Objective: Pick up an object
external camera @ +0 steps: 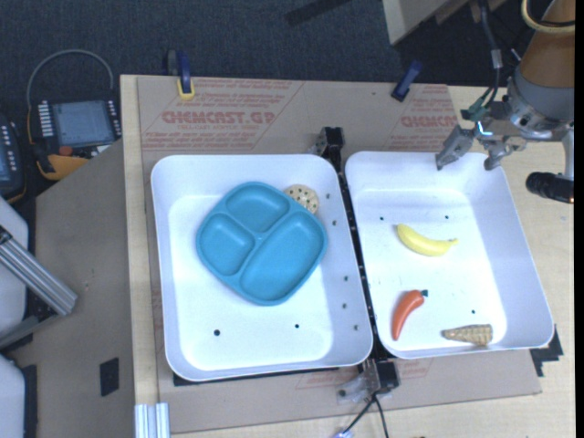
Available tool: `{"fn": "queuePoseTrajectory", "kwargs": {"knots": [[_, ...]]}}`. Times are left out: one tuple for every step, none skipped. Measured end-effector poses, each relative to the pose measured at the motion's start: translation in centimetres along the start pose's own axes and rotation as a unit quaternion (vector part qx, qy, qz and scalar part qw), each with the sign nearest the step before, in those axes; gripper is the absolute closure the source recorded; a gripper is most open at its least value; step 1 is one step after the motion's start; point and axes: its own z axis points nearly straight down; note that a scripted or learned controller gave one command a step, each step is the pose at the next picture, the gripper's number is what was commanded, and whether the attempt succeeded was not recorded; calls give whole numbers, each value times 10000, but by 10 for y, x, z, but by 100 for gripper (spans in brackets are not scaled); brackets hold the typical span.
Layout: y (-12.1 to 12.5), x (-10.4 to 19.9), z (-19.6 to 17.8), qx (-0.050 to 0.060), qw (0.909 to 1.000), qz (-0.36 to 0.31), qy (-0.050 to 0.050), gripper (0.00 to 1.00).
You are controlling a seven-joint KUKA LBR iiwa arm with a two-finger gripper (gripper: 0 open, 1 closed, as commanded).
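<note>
A dark blue-grey carpet (228,26) is filling the top of the frame. A brown board (274,108) is lying across the middle, printed with red lettering. At upper left a small screen (80,121) is sitting inside a cable loop. A metal rail (32,272) is slanting along the left edge.

Banana (425,240) behind pepper (408,312)
</note>
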Motion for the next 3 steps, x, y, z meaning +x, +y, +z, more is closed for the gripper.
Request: {"fn": "queuePoseTrajectory", "kwargs": {"knots": [[2, 1, 43, 8, 10000, -1, 0, 0], [1, -9, 95, 14, 10000, 12, 0, 0], [3, -9, 80, -34, 10000, 3, -16, 100]]}}
